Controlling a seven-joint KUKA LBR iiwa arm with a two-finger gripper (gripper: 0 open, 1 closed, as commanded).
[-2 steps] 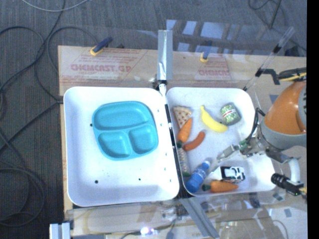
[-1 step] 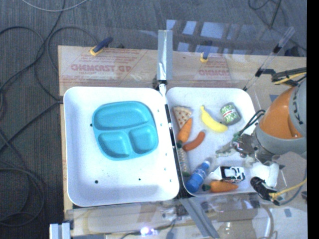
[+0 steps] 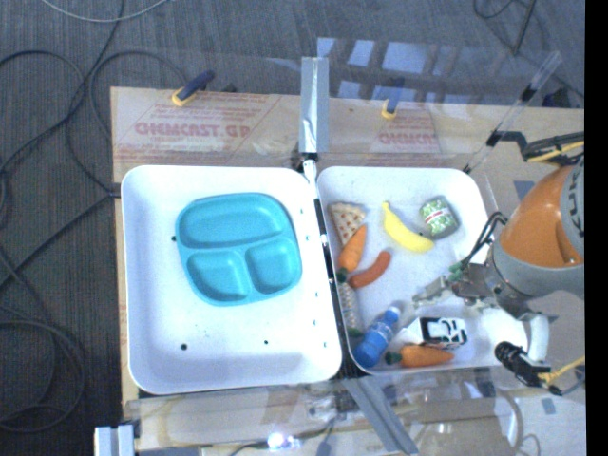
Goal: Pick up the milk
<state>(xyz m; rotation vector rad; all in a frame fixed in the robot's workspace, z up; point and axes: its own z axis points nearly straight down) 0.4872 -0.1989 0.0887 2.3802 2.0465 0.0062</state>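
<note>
The milk [image 3: 444, 331] is a small white carton with black patches. It lies near the front right of the right bin [image 3: 475, 186], between a blue bottle [image 3: 378, 335] and the bin's right wall. My gripper [image 3: 443, 288] hangs just above and behind the carton, reaching in from the right below the orange band [image 3: 543, 224]. Nothing is visibly held in it.
The right bin also holds a carrot [image 3: 426, 354] in front of the milk, a sausage [image 3: 370, 267], a second carrot [image 3: 351, 247], a waffle [image 3: 347, 218], a banana [image 3: 407, 231] and a green can [image 3: 439, 217]. In the left bin [image 3: 152, 350] lies a blue divided tray [image 3: 240, 245].
</note>
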